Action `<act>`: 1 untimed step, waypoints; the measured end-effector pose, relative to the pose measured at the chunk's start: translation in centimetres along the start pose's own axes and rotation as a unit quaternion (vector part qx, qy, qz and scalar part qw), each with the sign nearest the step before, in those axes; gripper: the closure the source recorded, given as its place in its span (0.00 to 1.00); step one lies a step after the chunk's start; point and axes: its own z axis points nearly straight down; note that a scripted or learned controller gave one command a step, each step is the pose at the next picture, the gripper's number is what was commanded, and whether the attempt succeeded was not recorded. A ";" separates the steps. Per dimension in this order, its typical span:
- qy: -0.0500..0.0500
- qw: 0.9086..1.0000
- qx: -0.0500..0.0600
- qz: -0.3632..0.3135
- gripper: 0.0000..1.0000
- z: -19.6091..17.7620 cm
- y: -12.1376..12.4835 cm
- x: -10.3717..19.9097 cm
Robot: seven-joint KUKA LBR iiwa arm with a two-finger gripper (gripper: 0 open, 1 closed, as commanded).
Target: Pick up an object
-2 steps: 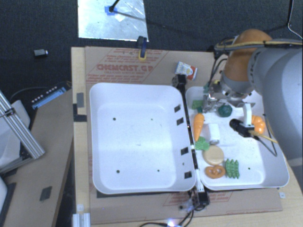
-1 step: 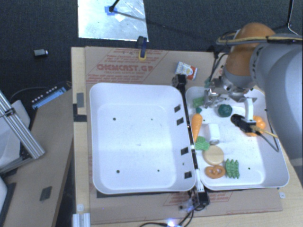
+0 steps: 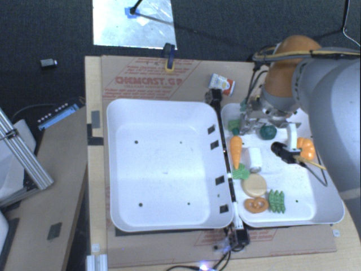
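While the grey arm (image 3: 327, 95) reaches in from 3 o'clock, its orange band (image 3: 285, 66) sits above the wrist and the gripper (image 3: 252, 122) hangs low over the 12 o'clock end of the right bin (image 3: 324, 208); whether it is open or closed cannot be told (the tips are blurred among the wrist hardware). Left bin (image 3: 163, 162): a bare white floor, lying just beside the right bin along a shared hinge line. Contents of the right bin, largest first: a toy carrot (image 3: 236, 150) along the 9 o'clock wall; a white block (image 3: 255, 158) just beside it; a tan round disc (image 3: 254, 184) toward 6 o'clock; a green ridged vegetable (image 3: 276, 200) at 6 o'clock; an orange pretzel-like piece (image 3: 256, 205) touching the disc; an orange toy (image 3: 306, 147) at 3 o'clock; a dark green ball (image 3: 267, 132) near the gripper, not between its tips.
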 end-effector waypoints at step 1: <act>0.001 1.000 -0.017 -0.002 1.00 -19.7 -1.4 3.0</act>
